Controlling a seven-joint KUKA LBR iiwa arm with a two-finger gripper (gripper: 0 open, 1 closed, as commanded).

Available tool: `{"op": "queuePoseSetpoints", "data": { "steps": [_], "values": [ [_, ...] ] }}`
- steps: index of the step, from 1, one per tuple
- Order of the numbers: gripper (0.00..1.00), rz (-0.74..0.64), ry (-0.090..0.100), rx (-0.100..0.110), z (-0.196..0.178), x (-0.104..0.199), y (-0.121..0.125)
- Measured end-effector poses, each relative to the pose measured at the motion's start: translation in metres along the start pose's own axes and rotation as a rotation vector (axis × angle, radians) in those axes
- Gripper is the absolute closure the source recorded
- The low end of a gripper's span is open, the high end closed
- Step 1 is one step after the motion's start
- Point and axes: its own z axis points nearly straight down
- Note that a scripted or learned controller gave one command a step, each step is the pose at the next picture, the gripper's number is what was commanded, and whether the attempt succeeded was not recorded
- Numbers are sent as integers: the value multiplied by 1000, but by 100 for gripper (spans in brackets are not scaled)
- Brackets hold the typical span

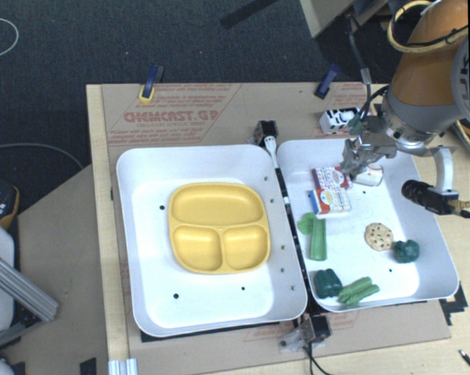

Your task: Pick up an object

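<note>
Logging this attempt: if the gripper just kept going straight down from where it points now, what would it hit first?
Probably the small carton, at its upper right corner, or the white piece beside it. The gripper hangs right above both; from this slanted view depth is unclear.

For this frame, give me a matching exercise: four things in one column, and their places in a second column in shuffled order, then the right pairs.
Things:
1. yellow divided plate
2. cookie
3. gripper
4. small carton

Places:
A. right bin, between the carton and the dark green piece at the bin's right edge
B. middle of the left bin
C. over the far part of the right bin, just beyond the carton
D. right bin, above the green pepper-like piece

Pairs: 1-B, 2-A, 3-C, 4-D
</note>
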Motion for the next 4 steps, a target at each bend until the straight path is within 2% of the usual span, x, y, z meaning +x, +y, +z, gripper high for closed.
{"op": "queuePoseSetpoints", "data": {
  "steps": [1,2,3,4],
  "values": [
    [100,3,-2,3,13,52,-8],
    [100,0,0,1,1,102,-16],
    [100,-1,0,3,5,164,-31],
    [100,5,-4,-2,15,168,-18]
  ]
}}
